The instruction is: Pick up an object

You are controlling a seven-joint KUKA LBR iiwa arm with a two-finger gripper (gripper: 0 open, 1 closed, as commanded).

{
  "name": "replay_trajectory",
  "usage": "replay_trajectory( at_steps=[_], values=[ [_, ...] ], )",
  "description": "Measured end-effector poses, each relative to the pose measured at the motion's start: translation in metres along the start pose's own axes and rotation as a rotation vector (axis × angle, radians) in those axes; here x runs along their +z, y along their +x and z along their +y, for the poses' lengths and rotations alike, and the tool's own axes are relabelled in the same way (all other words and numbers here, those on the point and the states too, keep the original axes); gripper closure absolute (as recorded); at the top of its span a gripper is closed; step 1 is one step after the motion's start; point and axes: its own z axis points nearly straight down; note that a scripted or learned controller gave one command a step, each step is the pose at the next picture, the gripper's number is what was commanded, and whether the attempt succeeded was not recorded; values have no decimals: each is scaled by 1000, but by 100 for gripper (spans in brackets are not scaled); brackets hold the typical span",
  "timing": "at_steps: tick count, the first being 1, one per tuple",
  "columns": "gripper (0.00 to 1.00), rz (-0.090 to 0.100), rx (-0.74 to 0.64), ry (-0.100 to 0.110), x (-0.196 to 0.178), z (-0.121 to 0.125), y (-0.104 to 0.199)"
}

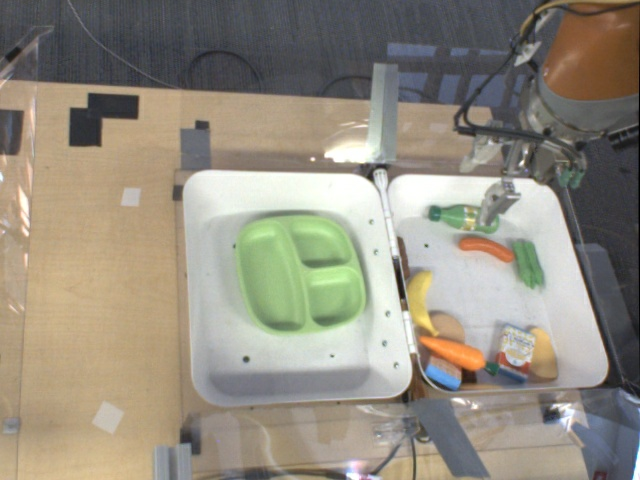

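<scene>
Gripper: hung over the right bin's far side; whether its fingers were open, I could not tell.
Likely target: green bottle, lying just beside the fingertips.
Risk: round bottle might roll aside, or the neighbouring orange sausage get nudged.

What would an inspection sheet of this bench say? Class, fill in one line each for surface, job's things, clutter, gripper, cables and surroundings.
Surface: wooden bench bearing two white bins side by side.
Job's things: right bin holds a green bottle, a red sausage, a green pod, a banana, a carrot and a small carton.
Clutter: green divided plate in the left bin.
Gripper: gripper above the right bin's far end, beside the bottle; grip cannot be judged.
Cables: thin cable on the floor behind.
Surroundings: dark carpet.
</scene>
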Motion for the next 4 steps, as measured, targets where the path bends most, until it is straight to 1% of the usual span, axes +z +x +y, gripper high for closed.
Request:
replay_trajectory(
  at_steps=[1, 2, 3, 4],
  values=[
    [0, 8, -48, 0, 95, -53, 54],
    [0, -13, 69, 3, 157, -60, -3],
    [0, -2, -72, -2, 184, -3, -13],
    [0, -5, -317, 3, 119, -66, -27]
  ],
)
